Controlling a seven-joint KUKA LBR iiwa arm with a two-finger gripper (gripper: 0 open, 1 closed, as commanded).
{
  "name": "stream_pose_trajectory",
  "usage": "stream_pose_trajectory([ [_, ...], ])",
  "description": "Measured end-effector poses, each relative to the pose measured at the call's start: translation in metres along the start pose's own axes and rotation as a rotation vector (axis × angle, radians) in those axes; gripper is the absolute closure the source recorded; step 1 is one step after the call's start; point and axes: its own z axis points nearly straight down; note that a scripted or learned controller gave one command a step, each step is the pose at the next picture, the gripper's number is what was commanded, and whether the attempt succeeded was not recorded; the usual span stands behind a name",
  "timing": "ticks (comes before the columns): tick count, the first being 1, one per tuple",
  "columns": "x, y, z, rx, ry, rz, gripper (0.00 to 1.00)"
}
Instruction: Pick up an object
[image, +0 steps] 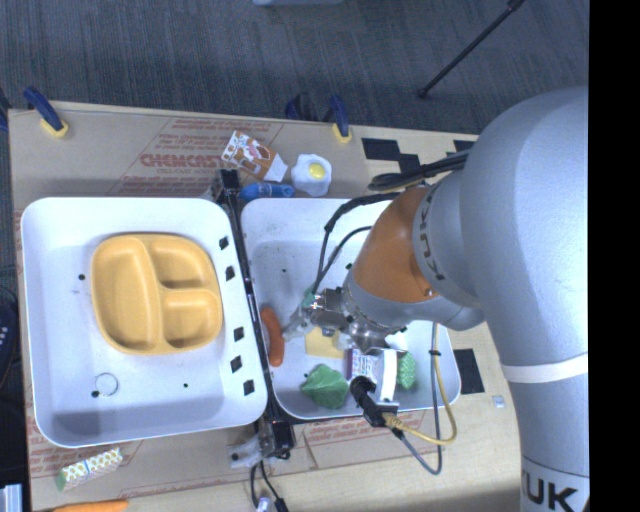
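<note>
**Arm low over the right bin, among the toy food**

The arm (500, 250) reaches in from the right and bends down into the right bin (275, 240); its orange band (390, 265) sits just above the wrist; the gripper (318, 312) hangs low over the bin's middle, near the left wall; its tips are lost against the wrist hardware, so I cannot tell whether they stand apart or together, nor whether anything lies between them.

Candidates for picking lie in the right bin, close around the gripper; a carrot (272, 337) lies along the left wall, just beside the gripper; a yellow block (322, 345) lies just below the wrist; a green leafy piece (324, 386) sits near the bin's front edge; another green piece (406, 372) shows partly, behind the wrist's label and cable.

The left bin (45, 330) holds a yellow divided tray (155, 292), well apart from the gripper.

Outside the bins, on the bench (110, 150) behind them, lie a small printed packet (245, 152), a blue item (266, 190) and a white-and-yellow egg (312, 172); a patterned strip (88, 467) lies at the front left corner.
</note>
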Motion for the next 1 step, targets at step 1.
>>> stream_pose_trajectory([
  [1, 0.0005, -0.0001, -0.0097, 0.003, 0.001, -0.004, 1.0],
])
